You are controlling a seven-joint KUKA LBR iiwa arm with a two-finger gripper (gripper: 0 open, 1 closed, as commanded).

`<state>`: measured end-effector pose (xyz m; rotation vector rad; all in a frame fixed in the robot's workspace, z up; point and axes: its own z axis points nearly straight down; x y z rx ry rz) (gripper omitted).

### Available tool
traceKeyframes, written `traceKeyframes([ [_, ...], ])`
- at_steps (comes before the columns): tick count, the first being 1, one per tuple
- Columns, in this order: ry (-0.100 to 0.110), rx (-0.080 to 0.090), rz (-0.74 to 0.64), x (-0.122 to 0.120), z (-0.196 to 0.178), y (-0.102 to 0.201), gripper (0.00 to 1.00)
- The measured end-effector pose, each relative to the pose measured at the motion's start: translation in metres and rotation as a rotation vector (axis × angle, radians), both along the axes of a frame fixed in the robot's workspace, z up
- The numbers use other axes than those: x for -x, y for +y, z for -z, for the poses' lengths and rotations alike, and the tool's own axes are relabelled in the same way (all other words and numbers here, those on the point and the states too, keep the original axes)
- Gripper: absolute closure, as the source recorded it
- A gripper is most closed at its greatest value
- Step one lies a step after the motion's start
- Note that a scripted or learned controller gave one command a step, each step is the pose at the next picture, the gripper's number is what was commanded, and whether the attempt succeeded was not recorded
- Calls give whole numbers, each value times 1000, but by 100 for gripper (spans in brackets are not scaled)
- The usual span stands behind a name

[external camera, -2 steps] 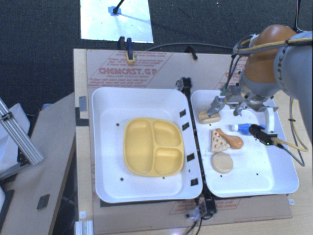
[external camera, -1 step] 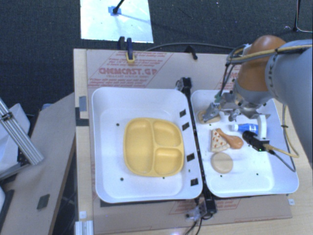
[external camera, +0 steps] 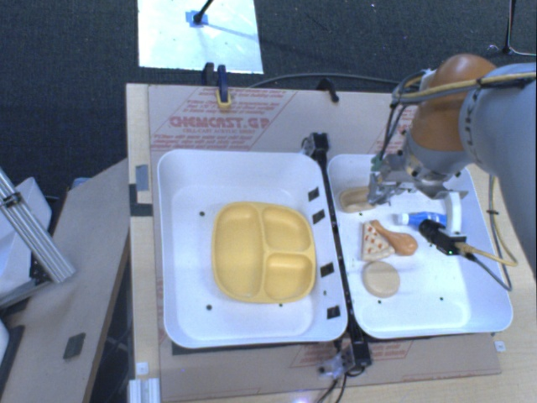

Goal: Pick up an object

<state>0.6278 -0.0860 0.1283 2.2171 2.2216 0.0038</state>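
Camera view: gripper (external camera: pixel 379 190) low near right bin's (external camera: pixel 487 309) far-left corner, over a tan piece (external camera: pixel 354 199) (finger state unclear).

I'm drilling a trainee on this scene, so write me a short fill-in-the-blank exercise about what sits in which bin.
1. The yellow plastic divided tray lies in the ____ white bin.
2. That tray has ____ compartments.
3. The round tan cookie-like disc lies in the ____ white bin.
4. The hand is over the ____ bin, near a flat beige piece.

Missing words: left; three; right; right
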Motion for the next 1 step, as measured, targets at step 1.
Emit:
traceKeyframes([
  [1,-2,0,-2,0,-63,4,100],
])
